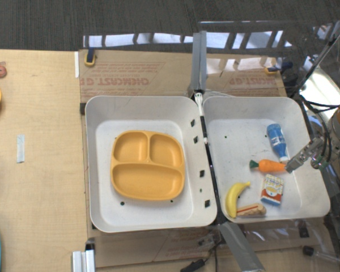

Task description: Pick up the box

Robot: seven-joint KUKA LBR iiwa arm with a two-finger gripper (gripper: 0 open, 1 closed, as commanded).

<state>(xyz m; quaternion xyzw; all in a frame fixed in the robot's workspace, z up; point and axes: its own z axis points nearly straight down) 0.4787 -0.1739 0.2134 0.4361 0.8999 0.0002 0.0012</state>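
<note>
Right now the box lies flat in the right bin, toward its near-right part. It's a small carton, white w/ an orange-red top band and a blue patch near the bottom end; print too small to read. Nothing touches it.

Just above it, an orange carrot w/ a green stub at its left end lies roughly crosswise. Above that, a blue bottle w/ a pale label lies on its side, slightly tilted. To the box's left, a yellow banana curves upright-ish, and a tan-and-red flat item, prob. a toy sandwich or hot dog, sits at the banana's lower end, near the bin's front wall.

Gripper comes in from the right, tip at the carrot's right end, apart from the box. Can't tell if it's open or closed.

Left bin holds an orange divided plate, 3 compartments, sitting approx. centred.
</note>
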